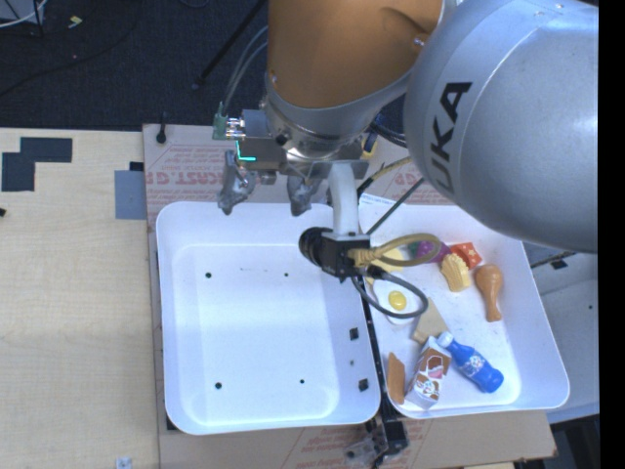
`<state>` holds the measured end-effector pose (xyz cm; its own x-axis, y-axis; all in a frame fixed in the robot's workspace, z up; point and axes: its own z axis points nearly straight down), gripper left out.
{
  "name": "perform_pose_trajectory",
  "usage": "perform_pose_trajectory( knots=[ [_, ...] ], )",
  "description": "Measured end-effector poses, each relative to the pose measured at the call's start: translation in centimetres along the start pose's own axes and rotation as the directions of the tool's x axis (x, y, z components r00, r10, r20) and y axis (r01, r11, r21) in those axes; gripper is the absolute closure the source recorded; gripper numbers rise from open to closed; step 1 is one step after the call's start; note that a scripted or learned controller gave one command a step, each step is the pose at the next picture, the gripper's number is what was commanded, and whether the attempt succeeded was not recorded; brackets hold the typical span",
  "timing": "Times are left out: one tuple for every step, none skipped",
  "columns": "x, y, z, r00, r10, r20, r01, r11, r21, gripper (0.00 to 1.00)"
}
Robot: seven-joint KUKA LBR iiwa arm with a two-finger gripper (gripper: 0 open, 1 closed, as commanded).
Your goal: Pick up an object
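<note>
Claw [266, 195] hangs spread over left bin [186, 360]; blue bottle [473, 362] lies diagonally.

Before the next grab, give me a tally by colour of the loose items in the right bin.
Orange or brown: 3: drumstick, red-topped piece, stick
Blue: 1: bottle
White and brown: 1: carton
Black: 1: pan holding a fried egg
Total: 6

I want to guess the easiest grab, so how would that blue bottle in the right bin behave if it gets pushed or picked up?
The blue bottle lies on its side, so a nudge would probably roll it. It looks like small toy plastic, likely light and stiff. Its smooth rounded body might slip between fingers.
</note>
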<state>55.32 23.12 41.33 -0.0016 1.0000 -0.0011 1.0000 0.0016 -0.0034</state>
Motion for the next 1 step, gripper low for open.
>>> perform_pose_trajectory(
  knots=[
    [0.03, 0.01, -0.98, 1.000, -0.003, 0.001, 0.003, 1.000, 0.002, 1.00]
  ],
)
